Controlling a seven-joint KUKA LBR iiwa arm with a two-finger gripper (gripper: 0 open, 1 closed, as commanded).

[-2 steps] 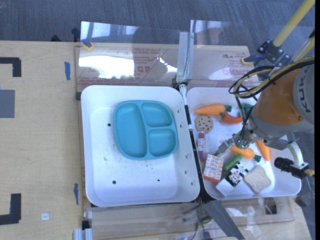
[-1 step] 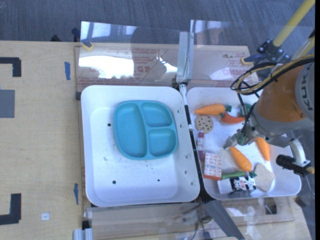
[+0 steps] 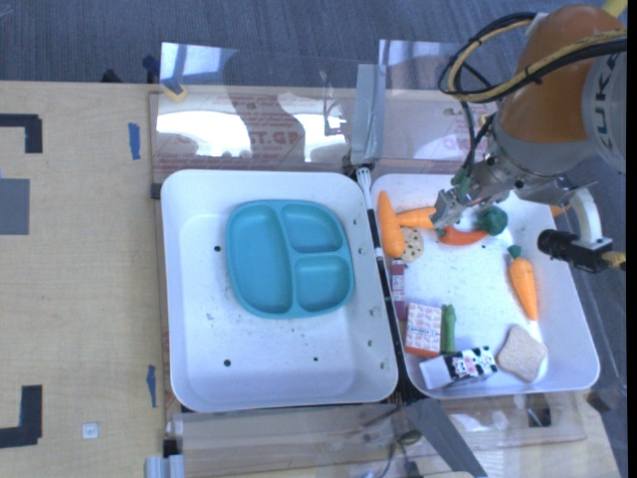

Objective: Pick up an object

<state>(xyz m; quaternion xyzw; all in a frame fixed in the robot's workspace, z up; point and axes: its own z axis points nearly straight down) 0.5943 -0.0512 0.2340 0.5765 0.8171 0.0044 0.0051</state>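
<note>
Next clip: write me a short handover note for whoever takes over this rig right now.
Gripper: low in the right bin, at its far side among the toy carrots; nothing seen held.
Things: another carrot, bread slice, small carton and cow-print box lie in the right bin. Blue divided plate sits in the left bin.
Done: nothing lifted.
Left: grasp one object and raise it.

wooden bench, two white bins
</note>
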